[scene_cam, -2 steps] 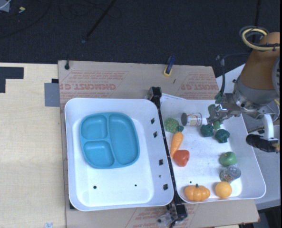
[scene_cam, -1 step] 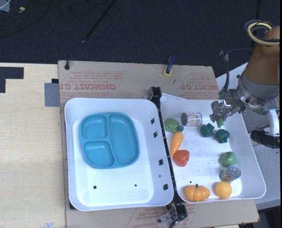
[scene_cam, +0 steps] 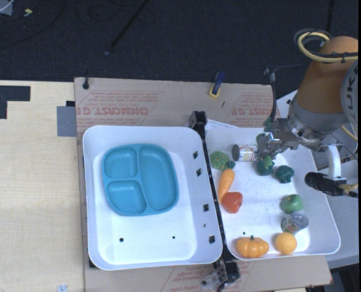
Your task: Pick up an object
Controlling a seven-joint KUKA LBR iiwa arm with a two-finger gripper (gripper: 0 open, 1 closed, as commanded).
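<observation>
The right bin (scene_cam: 326,236) holds several toy foods. A light green broccoli (scene_cam: 219,159), an orange carrot (scene_cam: 226,183) and a red pepper (scene_cam: 231,202) lie near its left wall. Two dark green pieces (scene_cam: 265,165) (scene_cam: 284,174) sit in the upper middle. A green apple (scene_cam: 291,202), a grey-purple piece (scene_cam: 294,222), an orange fruit (scene_cam: 285,243) and a small pumpkin (scene_cam: 252,246) lie toward the front. My gripper (scene_cam: 269,146) hangs just over the left dark green piece, with nothing visibly held.
The left bin (scene_cam: 101,242) carries a blue divided plate (scene_cam: 140,179). A small pale item (scene_cam: 246,154) lies beside the gripper. A black divider (scene_cam: 207,187) runs between the bins. A blue and yellow clamp (scene_cam: 216,85) sits on the cardboard behind.
</observation>
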